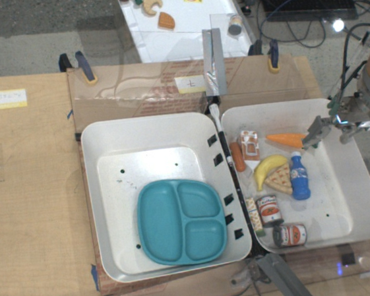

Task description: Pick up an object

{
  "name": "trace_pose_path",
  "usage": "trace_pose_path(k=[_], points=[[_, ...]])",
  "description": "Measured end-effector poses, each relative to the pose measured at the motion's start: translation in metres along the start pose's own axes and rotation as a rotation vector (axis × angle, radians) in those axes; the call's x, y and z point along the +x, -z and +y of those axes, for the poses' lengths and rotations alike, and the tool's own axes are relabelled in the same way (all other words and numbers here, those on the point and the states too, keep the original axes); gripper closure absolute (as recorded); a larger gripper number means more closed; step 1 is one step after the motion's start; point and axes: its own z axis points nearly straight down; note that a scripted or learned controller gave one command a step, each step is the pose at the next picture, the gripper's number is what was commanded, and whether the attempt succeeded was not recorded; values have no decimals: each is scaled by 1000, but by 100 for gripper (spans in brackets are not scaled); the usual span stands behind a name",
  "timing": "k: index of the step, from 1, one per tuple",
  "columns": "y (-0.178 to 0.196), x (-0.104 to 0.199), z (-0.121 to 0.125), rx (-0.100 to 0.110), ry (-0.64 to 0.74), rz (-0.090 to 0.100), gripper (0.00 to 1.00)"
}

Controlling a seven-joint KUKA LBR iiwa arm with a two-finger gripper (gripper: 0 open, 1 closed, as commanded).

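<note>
Two white bins sit side by side on the bench. The left bin (103, 186) has a teal tray (180, 221) with three parts in it, and there is bare white floor above the tray and along the left wall. The right bin (357, 204) holds its things in the left half, close to the middle wall. Its right half is bare white floor, with lots of room to move.

The carrot (285, 140) lies near the top of the right bin, pointing sideways. Below it are a banana (269, 169), a pizza slice (280, 181) and a blue bottle (298, 177). Two cans (269, 210) (289, 235) lie lower down, near the front wall. A hot dog (238, 156) and a small box (249, 144) sit by the middle wall.

The gripper (315, 132) comes in from the right, over the top part of the right bin. Its dark tip is just beside the right end of the carrot, maybe touching it. The tip is too small and dark to tell how far open it is. Nothing can be seen held in it.
</note>
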Motion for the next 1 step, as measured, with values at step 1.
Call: trace_pose_path(k=[1], points=[[-127,-43,11,3,-43,0,0]])
